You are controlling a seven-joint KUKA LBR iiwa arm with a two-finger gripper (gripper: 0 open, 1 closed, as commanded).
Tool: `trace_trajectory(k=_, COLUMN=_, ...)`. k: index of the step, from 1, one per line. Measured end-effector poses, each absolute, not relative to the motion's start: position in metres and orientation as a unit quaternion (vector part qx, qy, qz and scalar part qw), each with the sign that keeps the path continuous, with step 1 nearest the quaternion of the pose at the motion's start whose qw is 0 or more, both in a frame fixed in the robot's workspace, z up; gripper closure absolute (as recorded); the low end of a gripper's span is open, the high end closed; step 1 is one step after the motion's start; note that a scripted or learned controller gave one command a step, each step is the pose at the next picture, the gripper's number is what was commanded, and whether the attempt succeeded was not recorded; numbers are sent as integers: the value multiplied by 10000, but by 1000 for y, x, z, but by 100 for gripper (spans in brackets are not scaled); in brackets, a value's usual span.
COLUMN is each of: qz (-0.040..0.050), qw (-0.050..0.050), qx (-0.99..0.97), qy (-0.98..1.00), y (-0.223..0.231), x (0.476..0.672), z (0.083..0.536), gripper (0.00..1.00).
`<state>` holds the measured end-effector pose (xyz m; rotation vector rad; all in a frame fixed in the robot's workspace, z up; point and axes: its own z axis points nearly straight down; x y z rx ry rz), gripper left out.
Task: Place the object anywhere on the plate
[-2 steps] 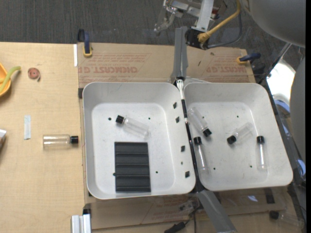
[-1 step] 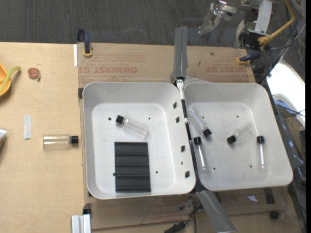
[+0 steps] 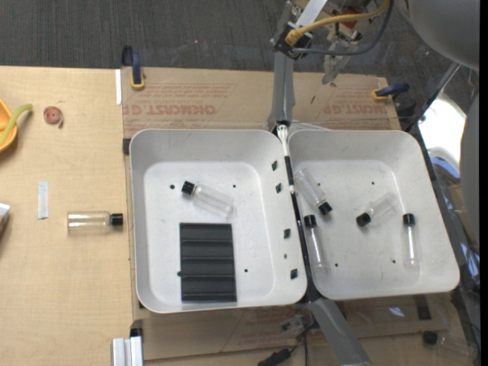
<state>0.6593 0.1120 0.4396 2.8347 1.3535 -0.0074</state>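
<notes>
Vials (image 3: 314,192) lie loose in the right bin (image 3: 427,166); the ribbed black plate (image 3: 207,262) waits in the left bin (image 3: 141,204). End effector (image 3: 332,71) hovers far-side above; finger state indeterminable.

Two shallow white plastic bins (image 3: 152,166) look smooth and faintly glossy — the clear, black-capped vials (image 3: 206,197) glassy, the ribbed black plate (image 3: 207,264) matt. Brown cardboard sheet (image 3: 229,101) — dull, papery.
</notes>
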Motion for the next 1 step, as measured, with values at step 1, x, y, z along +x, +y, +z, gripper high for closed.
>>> trace_trajectory(k=1, qz=-24, qw=-1, qx=9146, qy=4043, y=33, x=634, z=440, gripper=0)
